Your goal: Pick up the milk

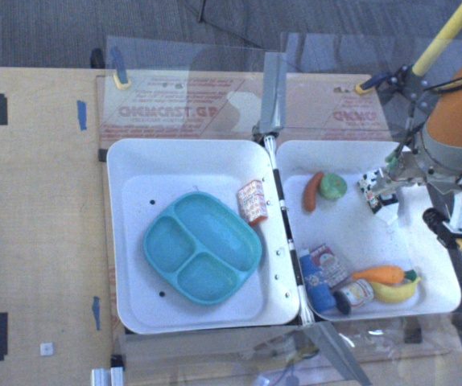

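Nearest, along the right bin's [448, 296] near wall, lie a blue bottle [318, 293], a small can [356, 294], a banana [398, 289] and a carrot [382, 274], with a printed packet [324, 263] just behind the bottle. The milk [373, 191], a black-and-white carton, sits at the far right of this bin, right at the hand [386, 182]. Whether the hand is wide, narrow or gripping the carton cannot be told. Left of the milk are a green ball [333, 186] and a red sausage [312, 192], touching. The left bin [126, 215] holds a blue divided plate [202, 248] and an orange-and-white carton [252, 202].
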